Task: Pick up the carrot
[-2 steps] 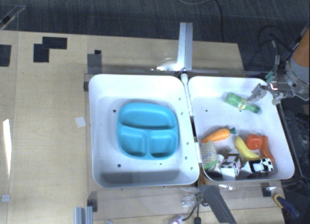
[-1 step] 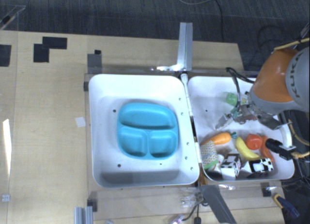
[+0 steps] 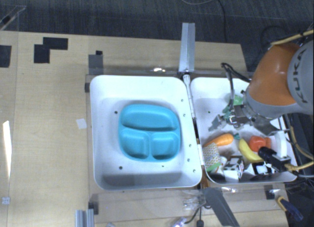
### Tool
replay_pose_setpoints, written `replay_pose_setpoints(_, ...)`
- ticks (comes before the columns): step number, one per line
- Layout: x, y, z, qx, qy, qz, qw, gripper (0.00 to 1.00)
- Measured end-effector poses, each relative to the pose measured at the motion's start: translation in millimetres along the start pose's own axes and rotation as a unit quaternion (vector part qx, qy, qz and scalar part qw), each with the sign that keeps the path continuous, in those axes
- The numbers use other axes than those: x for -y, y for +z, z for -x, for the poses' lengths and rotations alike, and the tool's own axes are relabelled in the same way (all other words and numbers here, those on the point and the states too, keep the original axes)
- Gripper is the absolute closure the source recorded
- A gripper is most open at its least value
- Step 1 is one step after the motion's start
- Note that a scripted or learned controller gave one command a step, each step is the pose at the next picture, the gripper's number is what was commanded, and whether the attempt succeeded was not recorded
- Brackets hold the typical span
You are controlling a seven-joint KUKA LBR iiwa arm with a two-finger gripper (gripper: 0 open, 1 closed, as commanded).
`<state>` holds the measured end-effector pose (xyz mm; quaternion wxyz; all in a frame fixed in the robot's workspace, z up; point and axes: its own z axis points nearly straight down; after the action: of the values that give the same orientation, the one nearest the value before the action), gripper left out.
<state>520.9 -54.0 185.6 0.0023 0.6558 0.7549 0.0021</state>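
Observation:
The carrot [image 3: 221, 140] is a small orange piece lying in the right bin [image 3: 208, 98], near its middle. My gripper [image 3: 228, 118] hangs just above and behind it, with metallic fingers pointing down to the left under the orange wrist band. Nothing shows between the fingers, and the carrot rests on the bin floor apart from them.
Beside the carrot lie a yellow banana [image 3: 249, 151], a red-orange item [image 3: 257, 142], a speckled object [image 3: 212, 156] and black-and-white pieces [image 3: 235, 167]. The left bin [image 3: 105, 123] holds a blue divided tray [image 3: 149, 130]. A metal post [image 3: 187, 44] stands behind the bins.

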Motion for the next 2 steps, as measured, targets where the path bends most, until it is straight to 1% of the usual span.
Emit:
replay_pose_setpoints(1, -10, 96, 56, 0.001, 0.065, 0.004, 0.9979, 0.00)
replay_pose_setpoints(2, -13, 84, 55, 0.001, 0.064, 0.008, 0.9979, 1.00)
